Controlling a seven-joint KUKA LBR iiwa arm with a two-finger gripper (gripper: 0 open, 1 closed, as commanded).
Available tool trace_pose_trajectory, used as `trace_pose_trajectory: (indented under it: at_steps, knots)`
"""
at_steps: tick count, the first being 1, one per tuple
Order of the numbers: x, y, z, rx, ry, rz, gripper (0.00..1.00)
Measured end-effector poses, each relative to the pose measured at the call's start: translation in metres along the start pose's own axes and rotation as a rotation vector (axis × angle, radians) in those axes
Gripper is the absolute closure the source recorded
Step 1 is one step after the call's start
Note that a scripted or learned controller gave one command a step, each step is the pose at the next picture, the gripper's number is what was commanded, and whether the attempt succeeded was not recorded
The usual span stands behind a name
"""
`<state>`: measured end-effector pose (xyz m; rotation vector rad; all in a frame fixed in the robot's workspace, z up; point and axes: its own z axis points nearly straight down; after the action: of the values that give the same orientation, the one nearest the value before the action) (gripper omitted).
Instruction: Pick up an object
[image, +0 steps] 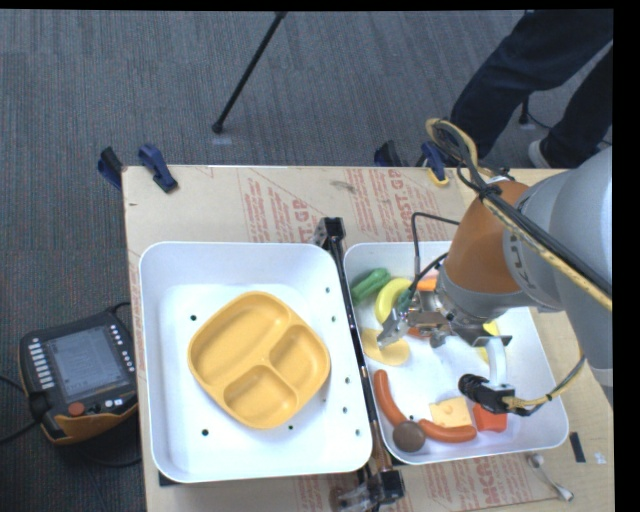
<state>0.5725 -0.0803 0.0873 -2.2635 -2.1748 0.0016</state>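
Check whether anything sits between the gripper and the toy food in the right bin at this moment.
Nothing visible does. The gripper hangs low over the right bin, right by the yellow piece and the pale yellow slice. The red sausage and cheese wedge lie nearer the front wall, also uncovered.

A yellow plate (259, 358) lies in the white left bin (160, 300). In the white right bin (555, 420), green (369, 283) and yellow (392, 297) pieces sit at ten o'clock, a red sausage (387, 397), brown ball (407, 436) and yellow cheese wedge (451, 411) at six. The arm (560, 240) is grey with an orange band (482, 250).
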Motion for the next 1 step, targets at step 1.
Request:
trace_pose_trajectory:
  at_steps: [1]
  knots:
    - [-0.0002, -0.0002, -0.0094, 0.002, 0.001, 0.003, 1.00]
